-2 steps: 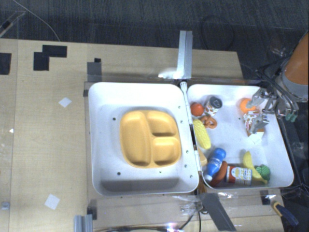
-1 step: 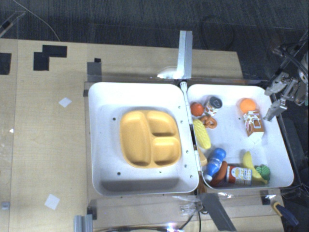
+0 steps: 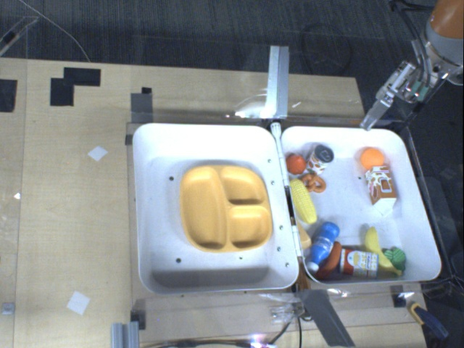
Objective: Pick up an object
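A pale wooden bench [image 3: 65,216] bears two white bins [image 3: 156,194] side by side.

Pale wooden bench [image 3: 65,216]; dark grey carpet floor [image 3: 217,13] beyond.

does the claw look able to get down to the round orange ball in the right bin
Probably yes: the claw hangs by the bin's far rim, the round orange ball lies close below it, uncovered, with only a small carton touching its near side.

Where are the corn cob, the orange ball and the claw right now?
corn cob [image 3: 302,201]: camera view, middle of the cob.
orange ball [image 3: 371,157]: camera view, centre of its top.
claw [image 3: 371,117]: camera view, between its fingertips.
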Robot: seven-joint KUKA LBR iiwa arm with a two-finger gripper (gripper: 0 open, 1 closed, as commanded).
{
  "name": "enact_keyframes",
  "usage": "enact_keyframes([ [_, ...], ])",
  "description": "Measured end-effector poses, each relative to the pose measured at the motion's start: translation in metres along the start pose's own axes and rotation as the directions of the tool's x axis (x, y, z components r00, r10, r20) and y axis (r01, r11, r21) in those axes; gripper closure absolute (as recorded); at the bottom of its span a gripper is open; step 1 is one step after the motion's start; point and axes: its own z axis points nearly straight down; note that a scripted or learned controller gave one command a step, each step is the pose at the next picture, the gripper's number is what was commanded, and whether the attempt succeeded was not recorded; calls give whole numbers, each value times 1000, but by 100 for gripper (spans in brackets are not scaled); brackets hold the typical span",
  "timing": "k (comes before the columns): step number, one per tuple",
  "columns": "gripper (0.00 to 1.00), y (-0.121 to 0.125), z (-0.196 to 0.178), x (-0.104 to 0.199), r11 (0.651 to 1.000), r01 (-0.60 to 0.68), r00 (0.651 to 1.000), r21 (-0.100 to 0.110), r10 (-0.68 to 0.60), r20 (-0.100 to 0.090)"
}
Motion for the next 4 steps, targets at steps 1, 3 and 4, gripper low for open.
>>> enact_keyframes([
  [1,0,-35,165,30,989,-150,989,11,151,-11],
  [3,0,-13,228,13,983,-183,983,4,183,-2],
  [4,0,22,228,29,995,96,995,9,-96,-10],
])
